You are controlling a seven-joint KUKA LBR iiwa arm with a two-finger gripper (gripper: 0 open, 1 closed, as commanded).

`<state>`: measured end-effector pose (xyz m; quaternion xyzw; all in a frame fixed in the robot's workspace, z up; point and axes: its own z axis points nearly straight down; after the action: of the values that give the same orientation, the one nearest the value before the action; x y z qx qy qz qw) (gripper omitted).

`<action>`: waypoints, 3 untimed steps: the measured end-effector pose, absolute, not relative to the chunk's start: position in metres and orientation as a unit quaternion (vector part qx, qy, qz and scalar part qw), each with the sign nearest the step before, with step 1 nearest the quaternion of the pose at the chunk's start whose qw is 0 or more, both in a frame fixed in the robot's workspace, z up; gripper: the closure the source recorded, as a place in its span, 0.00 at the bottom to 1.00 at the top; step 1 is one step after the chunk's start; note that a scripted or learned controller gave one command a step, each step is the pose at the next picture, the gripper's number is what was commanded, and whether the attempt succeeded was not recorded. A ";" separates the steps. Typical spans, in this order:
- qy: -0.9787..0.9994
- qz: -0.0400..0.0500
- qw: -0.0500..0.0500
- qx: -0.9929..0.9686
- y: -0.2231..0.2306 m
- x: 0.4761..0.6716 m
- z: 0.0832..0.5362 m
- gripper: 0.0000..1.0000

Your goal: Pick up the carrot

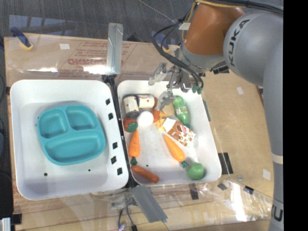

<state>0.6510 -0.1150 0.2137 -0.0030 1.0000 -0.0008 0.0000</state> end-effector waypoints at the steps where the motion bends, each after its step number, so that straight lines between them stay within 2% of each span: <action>1: 0.998 0.000 -0.002 -0.063 -0.133 0.518 0.146 0.00; 2: 0.995 0.001 -0.001 -0.096 -0.159 0.522 0.091 0.00; 3: 0.995 0.000 0.000 -0.100 -0.156 0.524 0.101 1.00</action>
<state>0.5240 -0.1564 0.1013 -0.1005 0.9949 0.0005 0.0003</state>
